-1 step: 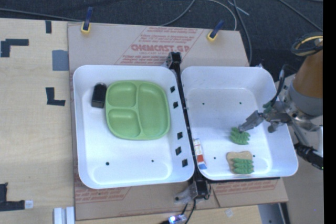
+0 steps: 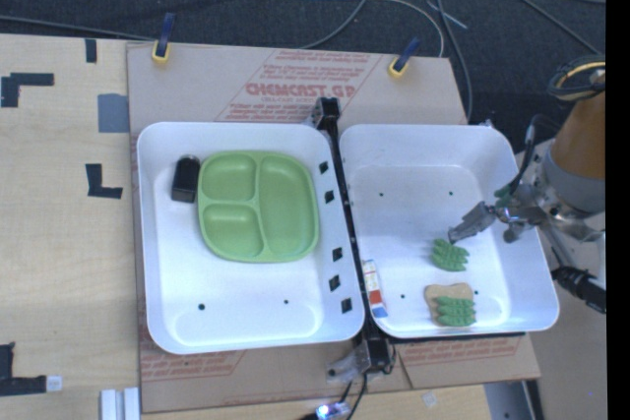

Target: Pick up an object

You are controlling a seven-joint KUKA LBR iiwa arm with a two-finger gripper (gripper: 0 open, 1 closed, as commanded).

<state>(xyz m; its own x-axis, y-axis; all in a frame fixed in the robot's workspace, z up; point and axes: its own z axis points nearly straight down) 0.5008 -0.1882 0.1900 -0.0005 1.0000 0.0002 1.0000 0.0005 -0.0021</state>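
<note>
In the right bin (image 2: 423,152) a small green leafy toy (image 2: 450,256) lies near the right wall. A tan piece topped with green (image 2: 451,304) lies closer to the front edge. My gripper (image 2: 467,228) reaches in over the bin's right rim and hangs just above and to the right of the leafy toy. I cannot tell whether it touches the toy. The left bin (image 2: 236,325) holds a green divided plate (image 2: 259,206) with a small black block (image 2: 185,179) at its left side.
A black clamp bar (image 2: 340,211) runs between the two bins. A small red and white label (image 2: 372,285) lies by the right bin's left wall. Cables cross the dark floor behind the bench.
</note>
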